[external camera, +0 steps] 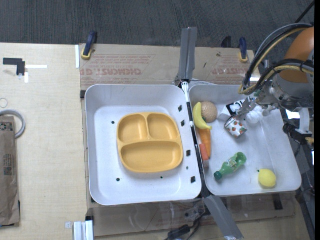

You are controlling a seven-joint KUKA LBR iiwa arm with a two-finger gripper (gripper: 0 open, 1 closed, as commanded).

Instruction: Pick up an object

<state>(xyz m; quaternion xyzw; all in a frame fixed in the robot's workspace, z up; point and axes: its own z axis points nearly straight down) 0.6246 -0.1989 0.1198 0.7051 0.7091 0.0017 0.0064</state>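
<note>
1. White plastic forms both bins on your bench: the left bin (97, 149) and the right bin (285, 154) sit side by side, meeting at a central divider.
2. You can see a yellow divided plate (149, 142) lying flat near the middle of the left bin, three compartments facing up.
3. Look at the right bin's left wall: a banana (201, 118) lies along it, with a brownish round object (209, 111) touching its upper end, and an orange carrot-like object (205, 145) just below the banana, along the same wall.
4. You will find a green bottle (230, 165) lying on its side, tilted, towards the bin's near edge, and a lemon (267, 178) in the near right corner, well apart from the bottle.
5. Your arm (295, 71) enters from the right, orange band high, cables looping above it.
6. Its gripper (243, 115) sits low over the far half of the right bin, directly above a small white patterned cup (236, 127).
7. Whether the claw is open, closed, or touching that cup cannot be told from this angle; wrist hardware and cables clutter that spot.
</note>
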